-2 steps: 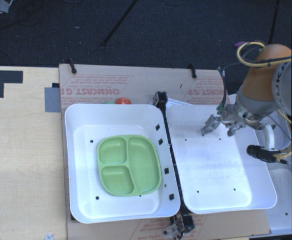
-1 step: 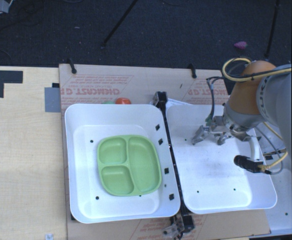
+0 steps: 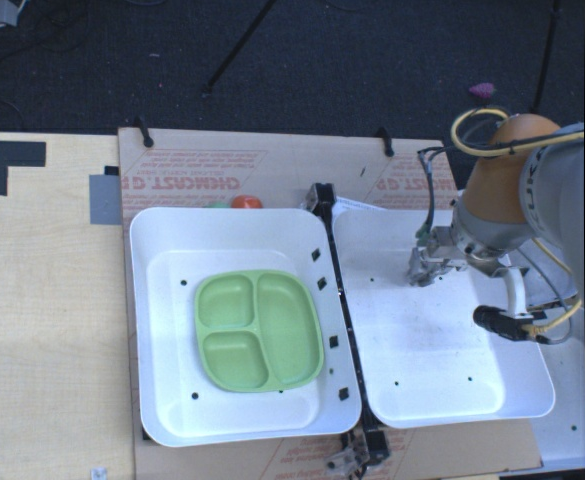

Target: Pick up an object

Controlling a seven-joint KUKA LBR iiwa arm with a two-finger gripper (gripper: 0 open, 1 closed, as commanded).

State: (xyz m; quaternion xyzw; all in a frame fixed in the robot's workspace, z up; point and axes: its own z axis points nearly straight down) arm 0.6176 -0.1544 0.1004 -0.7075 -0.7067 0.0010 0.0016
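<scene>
A light green divided plate [image 3: 259,330] with three compartments lies flat in the left bin [image 3: 162,368]. My gripper [image 3: 425,269] hangs low over the upper right part of the right bin [image 3: 442,378], far from the plate. The grey arm with its orange band [image 3: 502,183] comes in from the right above that bin. Nothing shows at the gripper's tip.
A small red and green object [image 3: 240,203] lies on the cardboard just behind the left bin's far rim. A black divider with clips [image 3: 337,308] runs between the two bins. Cables [image 3: 517,320] loop off the arm over the right bin's right side.
</scene>
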